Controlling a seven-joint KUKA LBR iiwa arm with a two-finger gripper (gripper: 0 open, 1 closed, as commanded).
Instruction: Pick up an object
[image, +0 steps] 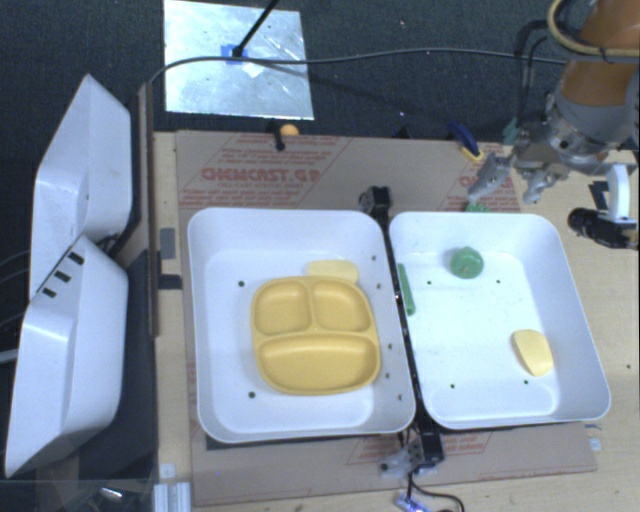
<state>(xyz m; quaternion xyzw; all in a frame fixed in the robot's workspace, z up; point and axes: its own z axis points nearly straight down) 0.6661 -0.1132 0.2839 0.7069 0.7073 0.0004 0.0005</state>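
The right bin (575, 330) holds a green round object (466, 262) near its far side. A yellow wedge-shaped piece (533, 352) lies near its right wall, and a thin green stick (406, 288) lies along its left wall. My gripper (508, 186) hangs over the bench just behind the right bin's far rim, up and to the right of the green round object. Its two fingers are spread apart and open, with nothing between them.
The left bin (215, 300) holds a yellow divided plate (315, 333) with a pale yellow piece (333, 270) just behind it. A black clamp (376, 199) sits where the two bins meet at the back. White housings (75, 270) stand at the far left.
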